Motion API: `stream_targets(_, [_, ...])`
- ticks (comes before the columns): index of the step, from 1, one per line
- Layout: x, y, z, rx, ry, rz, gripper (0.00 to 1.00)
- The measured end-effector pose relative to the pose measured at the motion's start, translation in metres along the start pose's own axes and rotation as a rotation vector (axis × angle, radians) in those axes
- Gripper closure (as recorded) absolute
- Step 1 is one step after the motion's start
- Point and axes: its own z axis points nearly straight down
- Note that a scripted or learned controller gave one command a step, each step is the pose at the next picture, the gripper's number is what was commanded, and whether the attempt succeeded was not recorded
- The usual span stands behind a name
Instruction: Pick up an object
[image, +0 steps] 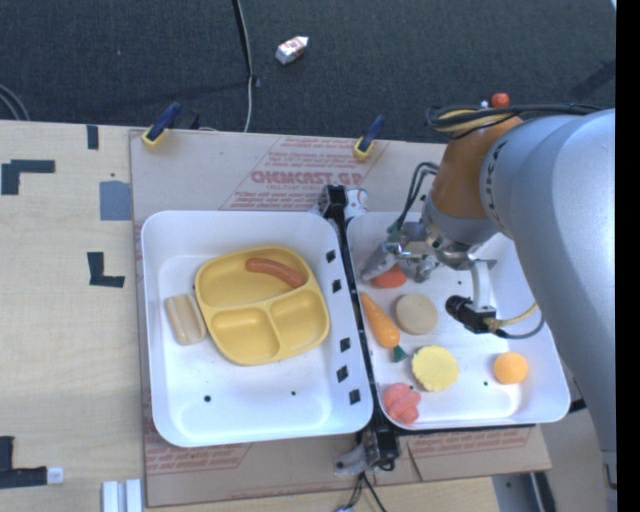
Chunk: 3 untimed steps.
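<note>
Reaching into the right bin (535, 400), the hand (400, 262) is hanging low over a small red-orange piece (389, 279) near the divider; you cannot tell whether it is released or clenched. The risk, in my judgement, is crowding: the carrot (378, 320) and the round beige piece (416, 314) are lying just beside, so a descent slightly off could be pushing them or pinching two things. The piece is also near the bin wall, which may be blocking one side. The left bin (165, 400) is carrying a yellow divided plate (262, 305) with a sausage (276, 270). The surface (60, 300) is pale wood, and dark carpet (100, 60) is lying behind.
</note>
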Motion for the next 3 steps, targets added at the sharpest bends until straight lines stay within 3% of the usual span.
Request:
stream_targets(1, [-0.007,0.013,0.0,0.0,0.0,-0.001,0.0])
stream_targets(2, [-0.006,0.012,-0.01,0.0,0.0,-0.002,1.0])
stream_targets(3, [0.058,-0.026,-0.105,-0.004,0.003,-0.006,1.0])
